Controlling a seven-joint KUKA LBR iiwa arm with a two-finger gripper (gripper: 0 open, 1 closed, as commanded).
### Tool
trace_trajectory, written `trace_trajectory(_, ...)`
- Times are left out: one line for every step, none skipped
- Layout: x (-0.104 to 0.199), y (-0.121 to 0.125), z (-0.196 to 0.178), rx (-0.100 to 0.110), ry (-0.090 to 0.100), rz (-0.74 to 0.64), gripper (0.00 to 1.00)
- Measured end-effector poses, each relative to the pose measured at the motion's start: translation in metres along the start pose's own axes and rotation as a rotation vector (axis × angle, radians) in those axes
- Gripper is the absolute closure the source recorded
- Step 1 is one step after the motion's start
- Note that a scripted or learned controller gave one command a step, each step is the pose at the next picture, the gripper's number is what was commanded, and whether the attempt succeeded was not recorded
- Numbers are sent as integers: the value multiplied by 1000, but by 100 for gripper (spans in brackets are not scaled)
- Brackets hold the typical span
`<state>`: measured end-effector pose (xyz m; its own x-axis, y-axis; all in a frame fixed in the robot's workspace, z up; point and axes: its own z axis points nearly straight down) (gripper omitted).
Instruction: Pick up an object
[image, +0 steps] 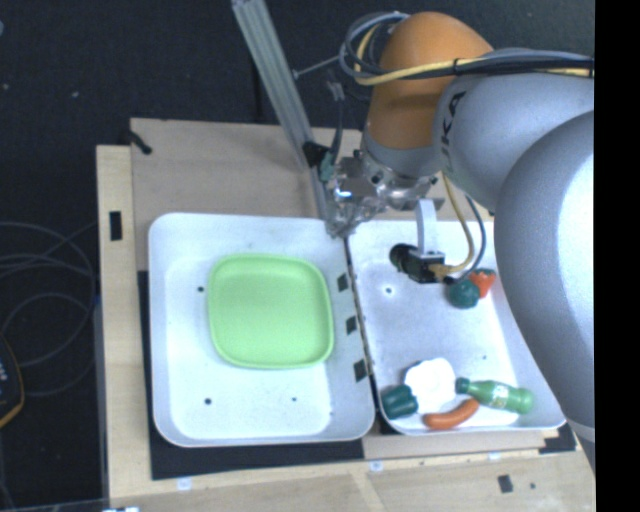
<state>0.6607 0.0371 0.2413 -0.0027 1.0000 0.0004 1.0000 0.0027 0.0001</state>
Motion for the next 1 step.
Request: trace_trajectory(52,-21,9,0,0,-1,100)
